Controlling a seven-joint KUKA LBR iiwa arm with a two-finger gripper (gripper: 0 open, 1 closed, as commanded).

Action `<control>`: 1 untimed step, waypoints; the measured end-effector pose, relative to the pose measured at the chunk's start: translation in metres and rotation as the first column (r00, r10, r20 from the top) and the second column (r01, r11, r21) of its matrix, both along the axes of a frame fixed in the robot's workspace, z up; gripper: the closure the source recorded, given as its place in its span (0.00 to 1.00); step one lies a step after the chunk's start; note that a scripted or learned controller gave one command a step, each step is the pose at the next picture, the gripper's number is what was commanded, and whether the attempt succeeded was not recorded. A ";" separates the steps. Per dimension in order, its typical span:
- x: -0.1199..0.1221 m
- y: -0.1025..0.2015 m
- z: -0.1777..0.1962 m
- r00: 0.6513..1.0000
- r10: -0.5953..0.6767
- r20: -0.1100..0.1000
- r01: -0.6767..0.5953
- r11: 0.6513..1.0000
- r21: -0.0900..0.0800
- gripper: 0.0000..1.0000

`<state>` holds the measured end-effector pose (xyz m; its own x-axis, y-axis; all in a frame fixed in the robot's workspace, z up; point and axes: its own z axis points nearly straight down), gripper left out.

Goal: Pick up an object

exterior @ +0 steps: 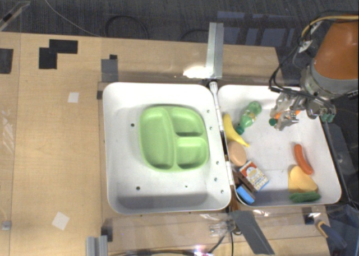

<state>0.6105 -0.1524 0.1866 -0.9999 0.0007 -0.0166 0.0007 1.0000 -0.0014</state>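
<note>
Two shallow white bins (112,154) sit on pale wood. I cannot tell the gripper's (286,116) jaw state (too small); a green plastic bottle (250,115) lies just left. Centre over it, then descend straight.

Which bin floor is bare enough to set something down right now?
Right bin: bare floor in the middle, between banana and sausage, below the gripper. Its left edge and bottom corners are crowded. Left bin: a bare margin around the green tray, widest along the near side.
</note>
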 end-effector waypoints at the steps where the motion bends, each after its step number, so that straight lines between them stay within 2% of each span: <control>1: 0.039 -0.054 -0.001 0.986 0.167 -0.005 -0.167 0.986 -0.003 1.00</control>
<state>0.6490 -0.2060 0.1857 -0.9859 -0.1668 -0.0118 -0.1668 0.9860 -0.0042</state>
